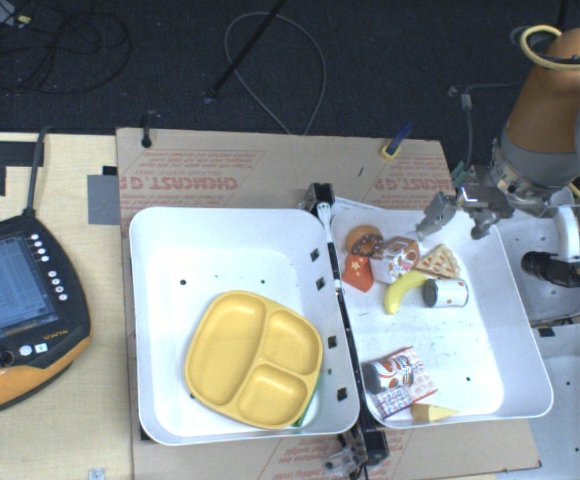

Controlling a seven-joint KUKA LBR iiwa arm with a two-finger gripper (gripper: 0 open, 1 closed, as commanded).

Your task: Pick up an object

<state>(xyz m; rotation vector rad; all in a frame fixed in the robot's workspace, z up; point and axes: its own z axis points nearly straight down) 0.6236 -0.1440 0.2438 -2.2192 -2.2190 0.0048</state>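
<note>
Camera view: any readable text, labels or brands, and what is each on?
"CHEMCAST GP", upside down, faint red, repeated on the cardboard sheet under the bins.
Red and white packet in the right bin: print too blurred to read.
Pendant screen at left: text too small to read.

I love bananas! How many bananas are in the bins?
1. The banana lies in the right bin, within the cluster of toy food near its far end. Another could be hidden under that cluster.

cardboard sheet [270, 168] | red print, upside down | unreadable
</note>
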